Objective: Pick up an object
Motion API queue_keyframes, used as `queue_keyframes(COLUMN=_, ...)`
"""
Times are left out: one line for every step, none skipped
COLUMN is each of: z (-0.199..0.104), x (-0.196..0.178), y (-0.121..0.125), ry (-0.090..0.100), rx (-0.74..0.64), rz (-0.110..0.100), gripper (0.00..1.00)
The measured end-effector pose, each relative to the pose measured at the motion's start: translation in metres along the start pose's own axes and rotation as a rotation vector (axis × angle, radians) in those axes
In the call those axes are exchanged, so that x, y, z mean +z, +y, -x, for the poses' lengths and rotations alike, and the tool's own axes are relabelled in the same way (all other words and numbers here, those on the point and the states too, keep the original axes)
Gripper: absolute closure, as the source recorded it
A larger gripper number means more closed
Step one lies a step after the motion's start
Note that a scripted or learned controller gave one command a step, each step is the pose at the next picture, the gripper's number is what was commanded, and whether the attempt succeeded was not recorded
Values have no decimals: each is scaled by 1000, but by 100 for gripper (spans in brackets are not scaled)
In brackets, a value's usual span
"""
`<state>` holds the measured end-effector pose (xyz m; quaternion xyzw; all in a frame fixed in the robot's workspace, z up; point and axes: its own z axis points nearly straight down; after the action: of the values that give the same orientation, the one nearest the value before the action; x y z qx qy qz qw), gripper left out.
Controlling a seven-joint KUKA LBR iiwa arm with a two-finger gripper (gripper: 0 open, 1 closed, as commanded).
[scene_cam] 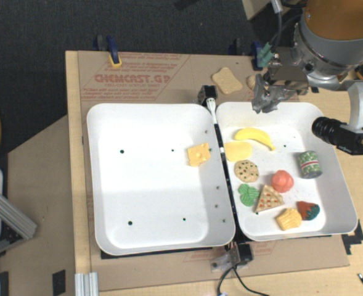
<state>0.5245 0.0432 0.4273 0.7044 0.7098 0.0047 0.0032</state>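
Note:
My gripper [266,105] hangs over the far edge of the right bin [335,184], above and behind the banana [254,137]. Nothing shows between its fingers. The right bin holds a banana, a pale yellow slice [238,150], a chocolate-chip cookie [246,171], a green leafy piece [249,195], a pizza slice [269,199], a red tomato [283,180], a green can [309,164], a yellow cheese block [288,219] and a strawberry [308,210]. A piece of Swiss cheese [199,155] lies in the left bin [138,227] near its right wall.
A slice of bread [227,81] lies on the bench behind the bins. A black clamp [207,95] sits at the divider's far end. A black cylindrical fixture [338,133] juts over the right bin's right rim.

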Motion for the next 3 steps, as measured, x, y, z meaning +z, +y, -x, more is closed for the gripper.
queue_keyframes(z=54, x=7, y=11, ry=-4, rx=13, rz=-7, gripper=100)
queue_keyframes(z=-12, x=65, y=-12, ry=-1, rx=1, rz=-19, gripper=100)
queue_keyframes(z=-63, x=77, y=-48, ry=-1, rx=1, rz=-16, gripper=100)
